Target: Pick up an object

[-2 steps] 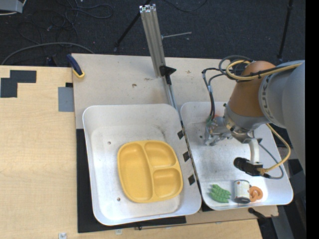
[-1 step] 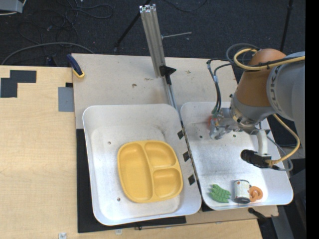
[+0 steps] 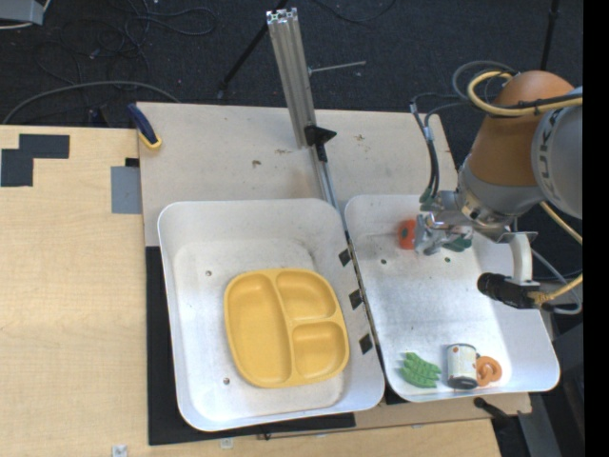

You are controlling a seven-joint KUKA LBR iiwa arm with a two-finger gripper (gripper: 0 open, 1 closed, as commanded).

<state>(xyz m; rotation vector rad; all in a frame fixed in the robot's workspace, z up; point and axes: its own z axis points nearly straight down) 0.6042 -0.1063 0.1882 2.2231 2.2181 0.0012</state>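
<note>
We cannot tell from this slanted view whether the fingers of the gripper (image 3: 440, 238) are spread or pressed together; the metal parts blur into one cluster low over the far part of the right bin (image 3: 433, 293). Just to the left of that cluster, touching or nearly touching it, we see a small red-orange object (image 3: 407, 233) lying on the bin floor, and a bit of green shows at the right side of the fingers, too small to identify. We cannot see anything clearly between the fingers.

Above the gripper we see the arm's orange band (image 3: 514, 136) and grey wrist, reaching in from the right, with cables looping over it.

At the near edge of the right bin we see a green object (image 3: 420, 370), then just right of it a small white-and-grey cylinder (image 3: 461, 364) lying on its side, with an orange ring-shaped piece (image 3: 488, 370) touching its right side.

In the left bin (image 3: 190, 255) we see a yellow divided tray (image 3: 284, 327) with three compartments, lying flat near the middle. A metal post (image 3: 293, 74) stands on the bench beyond the two bins.
</note>
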